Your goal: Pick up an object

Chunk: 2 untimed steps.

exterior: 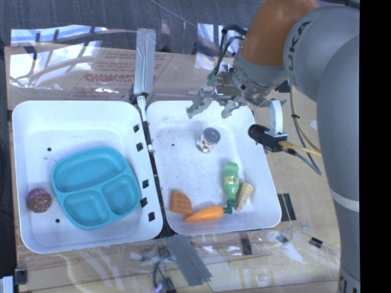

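open claw [212, 105] above small jar [208, 140]

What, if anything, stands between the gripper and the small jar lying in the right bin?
Nothing visible does. The gripper hangs over the far end of the right bin, fingers spread, and the small jar lies on bare floor just in front of it.

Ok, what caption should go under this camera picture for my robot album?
Robot gripper hangs open over the right bin, above a small jar, bottle and carrot; a blue tray sits in the left bin.
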{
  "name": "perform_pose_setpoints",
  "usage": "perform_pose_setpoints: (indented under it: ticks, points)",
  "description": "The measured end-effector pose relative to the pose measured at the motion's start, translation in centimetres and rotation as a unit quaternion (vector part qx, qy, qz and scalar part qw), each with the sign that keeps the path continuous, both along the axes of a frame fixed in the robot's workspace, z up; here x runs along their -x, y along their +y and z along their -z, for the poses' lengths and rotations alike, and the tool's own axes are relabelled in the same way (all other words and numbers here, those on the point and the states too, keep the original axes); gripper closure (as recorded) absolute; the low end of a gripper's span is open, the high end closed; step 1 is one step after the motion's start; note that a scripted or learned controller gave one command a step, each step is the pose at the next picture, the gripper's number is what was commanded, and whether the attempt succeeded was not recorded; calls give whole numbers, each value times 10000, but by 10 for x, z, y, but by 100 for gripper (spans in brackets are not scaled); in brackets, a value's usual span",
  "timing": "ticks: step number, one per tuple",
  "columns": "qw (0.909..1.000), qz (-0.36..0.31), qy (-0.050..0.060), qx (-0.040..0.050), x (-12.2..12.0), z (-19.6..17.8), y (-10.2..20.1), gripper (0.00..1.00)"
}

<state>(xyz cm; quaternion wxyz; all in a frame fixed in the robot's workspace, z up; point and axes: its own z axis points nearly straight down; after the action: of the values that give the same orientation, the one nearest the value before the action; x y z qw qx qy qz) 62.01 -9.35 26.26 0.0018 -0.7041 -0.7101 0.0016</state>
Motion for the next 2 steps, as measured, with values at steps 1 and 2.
perform_pose_setpoints:
  ticks: [1, 2]
  points:
    - [10000, 29, 31, 8, 11, 83, -85, 0]
    - [9999, -10, -126, 2, 5, 135, -115, 0]
